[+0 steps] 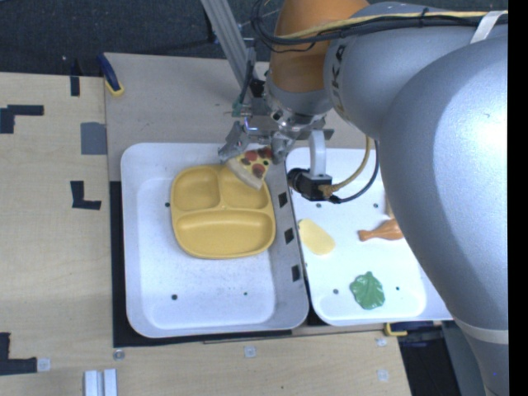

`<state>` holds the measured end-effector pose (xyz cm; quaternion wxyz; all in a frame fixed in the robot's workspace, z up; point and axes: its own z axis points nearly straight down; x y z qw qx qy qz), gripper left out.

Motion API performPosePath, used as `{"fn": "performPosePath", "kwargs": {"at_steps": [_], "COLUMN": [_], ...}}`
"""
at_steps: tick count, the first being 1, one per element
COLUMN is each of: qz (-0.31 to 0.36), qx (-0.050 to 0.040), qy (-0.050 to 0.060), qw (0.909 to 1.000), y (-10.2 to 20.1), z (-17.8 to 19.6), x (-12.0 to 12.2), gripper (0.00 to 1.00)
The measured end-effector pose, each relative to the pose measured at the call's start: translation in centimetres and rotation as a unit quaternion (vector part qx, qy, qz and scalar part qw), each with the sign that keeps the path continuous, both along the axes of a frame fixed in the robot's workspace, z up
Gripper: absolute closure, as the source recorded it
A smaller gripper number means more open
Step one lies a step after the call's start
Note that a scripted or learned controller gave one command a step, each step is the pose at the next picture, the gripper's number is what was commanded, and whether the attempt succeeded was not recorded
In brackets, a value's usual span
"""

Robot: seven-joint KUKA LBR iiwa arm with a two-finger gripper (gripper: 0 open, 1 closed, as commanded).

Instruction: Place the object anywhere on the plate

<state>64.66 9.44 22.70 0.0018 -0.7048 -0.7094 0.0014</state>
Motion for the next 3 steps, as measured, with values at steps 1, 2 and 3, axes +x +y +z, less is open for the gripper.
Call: {"fn": "performPosePath", "kwargs": {"at_steps": [1, 2, 3], "qz": [0.000, -0.002, -0.002], "qx": [-0.0001, -0.0009, -0.0007], "qy": [-0.001, 0.000, -0.001], "qw": [1.0000, 1.0000, 1.0000], "y": [4.6, 3.5, 3.5], "z": [-0.6, -0.1, -0.1], "x": [0.1, -1.6, -1.5], "gripper": [1.00, 1.00, 0.00]}}
